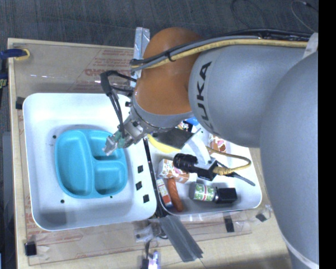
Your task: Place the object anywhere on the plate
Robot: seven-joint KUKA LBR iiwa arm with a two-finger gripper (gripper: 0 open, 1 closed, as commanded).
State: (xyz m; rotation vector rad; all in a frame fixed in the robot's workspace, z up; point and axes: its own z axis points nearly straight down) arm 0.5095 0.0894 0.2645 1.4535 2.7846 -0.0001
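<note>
Gripper (115,142) sits low over the right edge of the blue plate (78,161), roughly where the plate's upper compartment meets its lower right one; cannot tell from this angle whether it's spread, pressed together or pinching anything, the tip is too small and blurred. Plate is a three-section tray lying flat in the left bin (39,116), centre-left of the frame. Arm (257,83) comes in from the right and covers most of the upper right, with the orange band (165,66) top centre, just above the gripper. Loose objects are all in the right bin (252,198), lower right of centre: a yellow item (162,146) partly under the wrist, a printed packet (175,172) below it, a red-brown stick (175,199) near the bin's left wall, a green-labelled can (203,192) on its side, and a small black block (227,195) just beside the can on its right. Both bins sit side by side on the tan worktop (73,55).
</note>
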